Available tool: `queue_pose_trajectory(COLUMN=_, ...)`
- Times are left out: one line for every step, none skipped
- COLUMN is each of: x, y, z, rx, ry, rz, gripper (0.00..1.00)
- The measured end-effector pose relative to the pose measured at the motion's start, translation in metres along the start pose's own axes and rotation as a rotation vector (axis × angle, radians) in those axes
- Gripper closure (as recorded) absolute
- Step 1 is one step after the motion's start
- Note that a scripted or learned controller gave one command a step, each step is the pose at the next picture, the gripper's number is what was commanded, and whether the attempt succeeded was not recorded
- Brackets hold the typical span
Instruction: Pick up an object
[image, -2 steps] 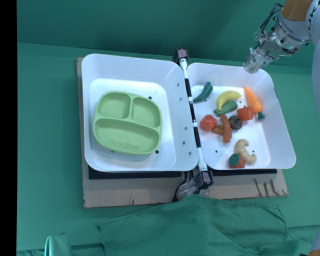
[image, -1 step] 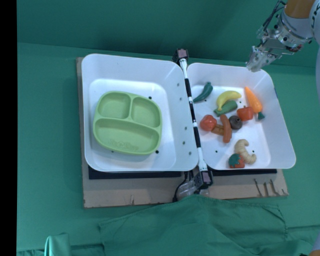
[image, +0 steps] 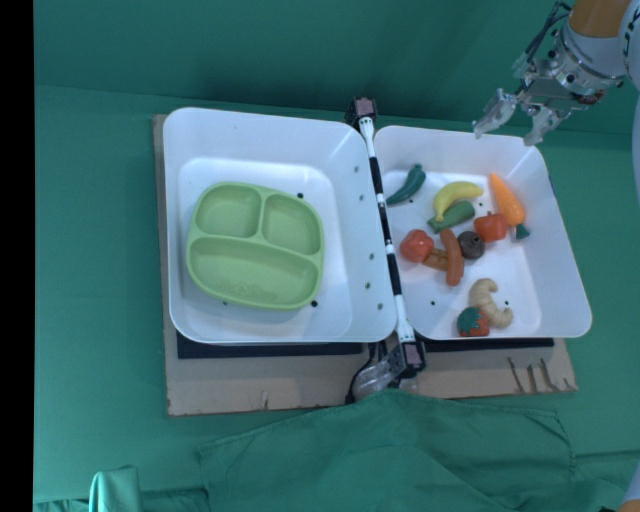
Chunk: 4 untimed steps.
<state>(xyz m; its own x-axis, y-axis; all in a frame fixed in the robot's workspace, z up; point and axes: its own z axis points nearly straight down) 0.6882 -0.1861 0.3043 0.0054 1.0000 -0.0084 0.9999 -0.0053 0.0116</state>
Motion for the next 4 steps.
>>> queue_pose_trajectory(x=-0.001, y=0.012, z=0.031, rx=0.009, ry=0.005, rz=-0.003, gripper=0.00)
queue_pose_trajectory(x=0.000, y=0.012, z=0.056, rx=0.010, ry=0.005, rz=-0.002, gripper=0.00)
queue_pose_trajectory(x=0.000, y=0.011, z=0.089, rx=0.011, ry=0.005, rz=-0.003, gripper=0.00)
queue_pose_trajectory(x=0.000, y=0.007, z=0.110, rx=0.009, ry=0.005, rz=-0.003, gripper=0.00)
